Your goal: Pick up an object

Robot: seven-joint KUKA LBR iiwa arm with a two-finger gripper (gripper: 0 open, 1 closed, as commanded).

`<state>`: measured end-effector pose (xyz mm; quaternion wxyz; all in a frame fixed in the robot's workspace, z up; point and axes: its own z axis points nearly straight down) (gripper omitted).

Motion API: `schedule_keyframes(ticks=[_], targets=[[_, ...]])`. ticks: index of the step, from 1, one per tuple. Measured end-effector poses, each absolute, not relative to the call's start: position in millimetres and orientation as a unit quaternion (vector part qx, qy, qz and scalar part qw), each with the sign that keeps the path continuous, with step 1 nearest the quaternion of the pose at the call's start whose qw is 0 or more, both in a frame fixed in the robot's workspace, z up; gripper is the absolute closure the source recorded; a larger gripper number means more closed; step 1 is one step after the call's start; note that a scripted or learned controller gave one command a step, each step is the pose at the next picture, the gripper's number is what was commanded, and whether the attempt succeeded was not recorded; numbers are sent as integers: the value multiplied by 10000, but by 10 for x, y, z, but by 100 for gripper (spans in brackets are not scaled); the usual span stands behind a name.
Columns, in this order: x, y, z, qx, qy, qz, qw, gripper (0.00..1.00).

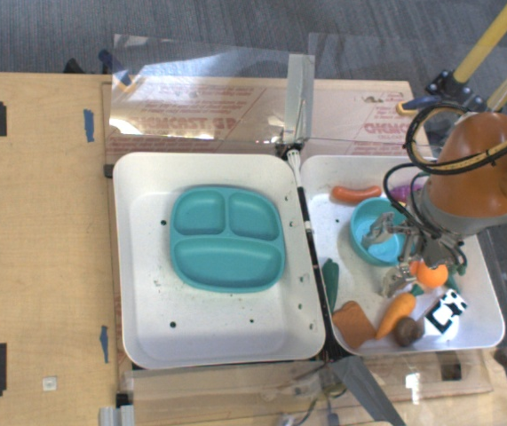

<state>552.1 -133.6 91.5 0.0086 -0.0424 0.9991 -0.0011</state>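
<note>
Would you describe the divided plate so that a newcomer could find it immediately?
Look at the left white bin, the one away from the arm. The teal plate lies flat near its middle, alone there. It has three compartments, two small above one long, unlike the round blue bowl in the right bin.

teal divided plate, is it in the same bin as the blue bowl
No, the teal divided plate lies in the left bin, while the blue bowl sits in the right bin.

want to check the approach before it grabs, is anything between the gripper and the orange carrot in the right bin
Nothing visible stands between them. The gripper hangs in the right white bin, just above the orange carrot-shaped toy. A small blue bowl sits beside the gripper, away from the carrot.
</note>
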Motion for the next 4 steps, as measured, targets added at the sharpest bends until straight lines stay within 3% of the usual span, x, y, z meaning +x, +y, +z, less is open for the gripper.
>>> schedule_keyframes(ticks=[1,2,3,4], targets=[[5046,-1404,939,-414,9989,-17,199,0],[5432,-1023,918,-927,9956,-23,109,0],[4933,-1043,918,-56,9999,-13,111,0],[5118,-938,916,-273,9996,-21,91,0]])
